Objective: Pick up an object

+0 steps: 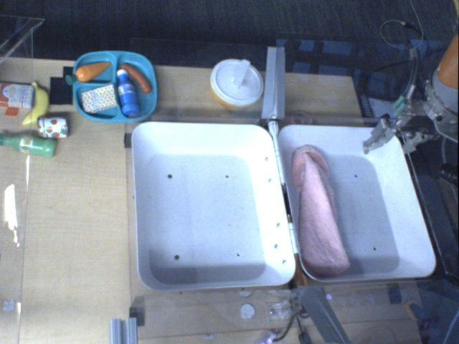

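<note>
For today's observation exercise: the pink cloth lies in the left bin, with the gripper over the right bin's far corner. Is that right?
Not quite. The camera view shows the pink cloth lying in the right bin, not the left one. The gripper is over the right bin's far corner, as stated.

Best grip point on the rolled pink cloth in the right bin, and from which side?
Take the rolled pink cloth at mid-length, coming straight down from above, fingers spanning its narrow width. It lies lengthwise along the left wall of the right white bin, so a side approach looks blocked there. The hand is near the bin's far-right corner.
</note>
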`<state>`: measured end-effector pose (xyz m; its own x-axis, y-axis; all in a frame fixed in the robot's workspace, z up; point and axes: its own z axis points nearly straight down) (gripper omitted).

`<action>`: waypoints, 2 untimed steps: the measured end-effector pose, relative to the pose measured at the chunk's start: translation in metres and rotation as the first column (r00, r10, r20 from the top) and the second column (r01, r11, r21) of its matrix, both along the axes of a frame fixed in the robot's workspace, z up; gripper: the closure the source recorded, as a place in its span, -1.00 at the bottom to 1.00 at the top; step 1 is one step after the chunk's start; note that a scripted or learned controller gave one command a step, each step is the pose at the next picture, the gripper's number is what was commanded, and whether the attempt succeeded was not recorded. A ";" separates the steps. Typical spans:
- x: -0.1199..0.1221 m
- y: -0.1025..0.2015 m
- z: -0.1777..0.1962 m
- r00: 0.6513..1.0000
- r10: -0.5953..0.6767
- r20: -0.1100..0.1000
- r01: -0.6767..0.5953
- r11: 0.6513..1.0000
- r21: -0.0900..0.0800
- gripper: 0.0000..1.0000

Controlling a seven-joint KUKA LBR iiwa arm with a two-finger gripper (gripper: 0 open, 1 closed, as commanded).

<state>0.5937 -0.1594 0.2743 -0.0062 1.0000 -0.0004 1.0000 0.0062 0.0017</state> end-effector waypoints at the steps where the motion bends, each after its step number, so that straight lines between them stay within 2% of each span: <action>1: 0.009 0.008 -0.159 0.969 0.248 0.000 -0.248 0.969 0.000 -1.00; 2: 0.054 0.055 -0.185 0.925 0.380 0.010 -0.380 0.925 -0.005 -1.00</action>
<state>0.6472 -0.1044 0.0898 -0.3852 0.9228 -0.0056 0.9227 0.3853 0.0112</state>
